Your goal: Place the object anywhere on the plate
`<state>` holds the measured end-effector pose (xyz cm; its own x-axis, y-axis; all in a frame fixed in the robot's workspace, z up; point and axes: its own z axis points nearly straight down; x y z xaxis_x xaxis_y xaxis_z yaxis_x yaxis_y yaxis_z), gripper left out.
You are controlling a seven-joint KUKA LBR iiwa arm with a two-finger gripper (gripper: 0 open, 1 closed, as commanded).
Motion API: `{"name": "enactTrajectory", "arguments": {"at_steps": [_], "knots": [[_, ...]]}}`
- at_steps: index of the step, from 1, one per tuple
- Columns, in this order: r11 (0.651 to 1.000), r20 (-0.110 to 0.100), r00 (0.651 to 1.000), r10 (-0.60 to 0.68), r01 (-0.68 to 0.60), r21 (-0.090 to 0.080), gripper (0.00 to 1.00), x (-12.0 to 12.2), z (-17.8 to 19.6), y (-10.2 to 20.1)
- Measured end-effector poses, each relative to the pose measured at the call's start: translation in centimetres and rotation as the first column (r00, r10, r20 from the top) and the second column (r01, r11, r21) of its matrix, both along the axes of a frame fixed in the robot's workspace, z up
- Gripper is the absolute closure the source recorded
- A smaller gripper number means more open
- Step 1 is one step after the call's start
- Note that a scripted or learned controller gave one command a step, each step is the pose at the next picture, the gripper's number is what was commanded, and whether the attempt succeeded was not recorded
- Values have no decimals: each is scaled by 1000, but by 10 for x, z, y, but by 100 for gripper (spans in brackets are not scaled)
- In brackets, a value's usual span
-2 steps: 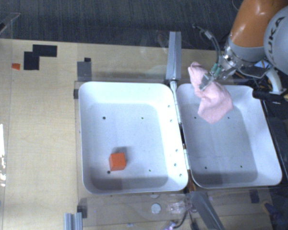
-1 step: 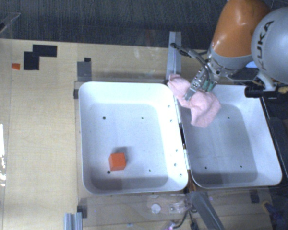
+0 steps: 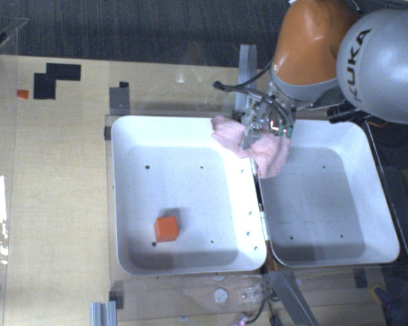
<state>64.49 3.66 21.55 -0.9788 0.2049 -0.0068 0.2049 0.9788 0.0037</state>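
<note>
Arm (image 3: 340, 46) hides hand (image 3: 264, 126); pink cloth (image 3: 258, 148) partly covered, fingers unclear

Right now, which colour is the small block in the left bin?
Orange block, seen in the camera view.

You see two shallow white plastic bins (image 3: 190, 131), a small orange cube (image 3: 166, 229), a pale pink crumpled cloth (image 3: 265, 151), a grey arm with an orange band (image 3: 309, 36), and a tan wooden bench (image 3: 47, 182) bearing black marks (image 3: 54, 79).
</note>
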Motion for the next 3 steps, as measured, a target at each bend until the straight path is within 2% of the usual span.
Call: {"name": "enactTrajectory", "arguments": {"at_steps": [1,2,3], "knots": [[979,-1,979,204,-204,-1,100,-25,3,36],[978,-2,978,209,-209,0,100,-44,5,84],[978,-2,978,208,-208,0,0,-44,5,84]]}}
